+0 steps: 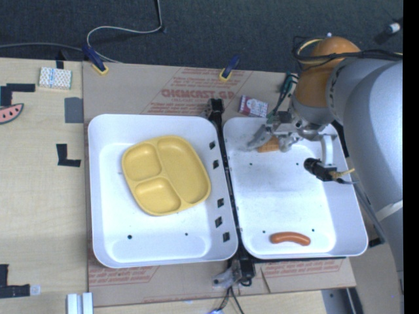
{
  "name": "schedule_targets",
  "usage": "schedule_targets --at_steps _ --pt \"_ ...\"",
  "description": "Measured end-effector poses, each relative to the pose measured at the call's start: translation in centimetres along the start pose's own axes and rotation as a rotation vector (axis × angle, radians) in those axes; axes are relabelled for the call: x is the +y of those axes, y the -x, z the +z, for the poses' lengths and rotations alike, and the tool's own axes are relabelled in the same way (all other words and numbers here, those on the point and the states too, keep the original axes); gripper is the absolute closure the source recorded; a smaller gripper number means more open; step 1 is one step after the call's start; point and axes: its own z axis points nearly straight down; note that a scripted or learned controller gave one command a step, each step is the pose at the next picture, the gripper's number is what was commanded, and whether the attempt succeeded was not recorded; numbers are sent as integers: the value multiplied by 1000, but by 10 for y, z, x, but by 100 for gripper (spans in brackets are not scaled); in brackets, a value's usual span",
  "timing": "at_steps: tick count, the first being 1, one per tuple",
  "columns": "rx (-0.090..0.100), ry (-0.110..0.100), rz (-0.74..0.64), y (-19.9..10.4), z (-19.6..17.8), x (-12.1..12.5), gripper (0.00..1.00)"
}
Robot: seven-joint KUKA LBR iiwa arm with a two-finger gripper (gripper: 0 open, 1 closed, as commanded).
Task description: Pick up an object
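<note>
- The pincer [270, 138] is low in the right bin [340, 231], fingers apart, around a small orange piece [268, 147].
- A sausage [290, 239] lies near the front.
- A yellow plate [166, 174] sits in the left bin [105, 227].

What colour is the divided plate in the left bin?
Yellow: the divided plate shows clearly in the camera view.

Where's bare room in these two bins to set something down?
The right bin has a broad bare floor between the gripper at its far end and the toy hot dog by its near rim. The left bin is crowded: the yellow divided plate leaves just a near strip and the side margins.
</note>
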Motion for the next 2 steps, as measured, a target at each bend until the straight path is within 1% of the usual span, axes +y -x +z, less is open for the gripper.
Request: schedule_targets --at_steps 1,2 --pt "0 0 -1 0 -10 0 100" --pt "2 2 0 -50 -151 0 100"
